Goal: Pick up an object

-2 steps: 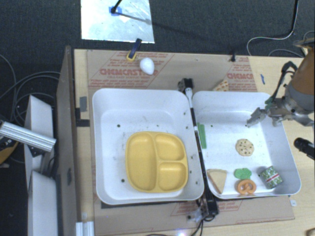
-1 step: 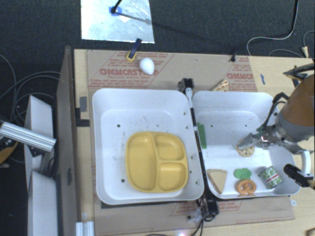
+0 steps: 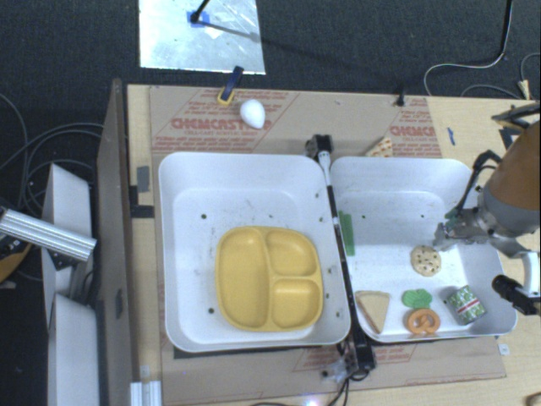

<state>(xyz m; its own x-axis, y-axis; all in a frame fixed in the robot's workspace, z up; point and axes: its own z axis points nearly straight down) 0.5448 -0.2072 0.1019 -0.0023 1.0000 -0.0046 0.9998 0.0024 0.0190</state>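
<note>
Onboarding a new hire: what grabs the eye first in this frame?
The yellow divided tray in the left bin, bright against the white. Then the right bin's front corner, with a chocolate chip cookie, sandwich wedge, pretzel and small can. A white egg lies on the cardboard behind the bins.

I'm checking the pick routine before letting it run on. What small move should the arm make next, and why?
Probably a short drop toward the cookie. The gripper sits just up and right of it in the right bin, nearer than the green piece, pretzel or can. Nothing lies against the cookie.
</note>
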